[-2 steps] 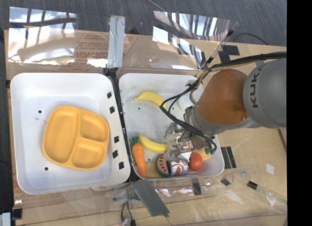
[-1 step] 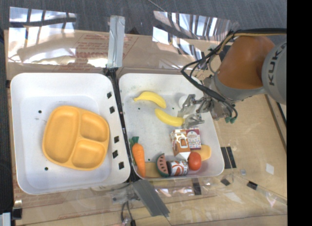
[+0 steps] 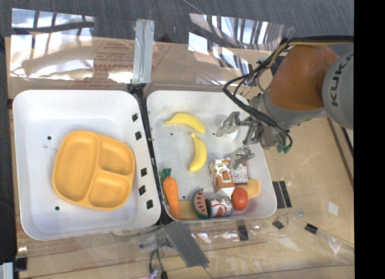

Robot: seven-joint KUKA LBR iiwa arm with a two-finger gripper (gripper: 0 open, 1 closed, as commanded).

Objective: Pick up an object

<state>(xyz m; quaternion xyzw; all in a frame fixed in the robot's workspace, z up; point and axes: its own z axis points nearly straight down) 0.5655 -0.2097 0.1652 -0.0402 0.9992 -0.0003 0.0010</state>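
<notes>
toy foods (image 3: 204, 169) scattered, right bin (image 3: 157, 100)

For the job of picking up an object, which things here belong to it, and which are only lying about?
Belong to the job:
- end effector, fingers apart, nothing between them
- right bin
- two bananas
- carrot
- small carton
- tomato
- watermelon slice
- can

Lying about:
- yellow divided tray
- left bin
- cardboard

I work in a robotics lab, not a home. My bench (image 3: 301, 169) is bare board patched with tape strips (image 3: 143, 52) and shiny foil sheets (image 3: 51, 22). Two white bins (image 3: 150, 100) sit fixed side by side, black markers (image 3: 281, 193) dot the surface, and loose cables (image 3: 249, 76) hang off my arm.
</notes>
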